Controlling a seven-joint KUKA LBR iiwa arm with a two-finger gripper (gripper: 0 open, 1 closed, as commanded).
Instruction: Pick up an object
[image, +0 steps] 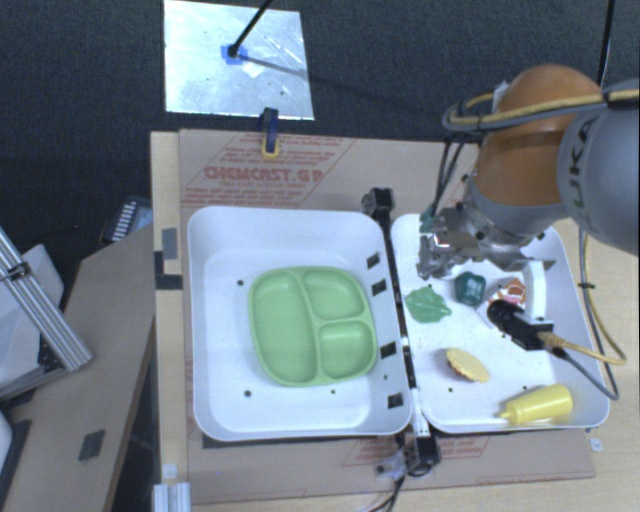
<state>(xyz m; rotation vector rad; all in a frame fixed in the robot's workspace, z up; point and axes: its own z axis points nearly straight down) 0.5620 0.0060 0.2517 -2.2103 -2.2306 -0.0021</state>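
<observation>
Gripper (437, 262): over right bin's (570, 405) far-left corner, poised above green leaf (428, 305); finger state cannot be told

A divided tray (310, 325) lies in the left bin (215, 300). In the right bin (580, 385), a leaf-shaped piece (428, 305) lies left of a small cup (470, 289); a chip (466, 365) lies nearer, a bottle (537, 404) rightward.
</observation>
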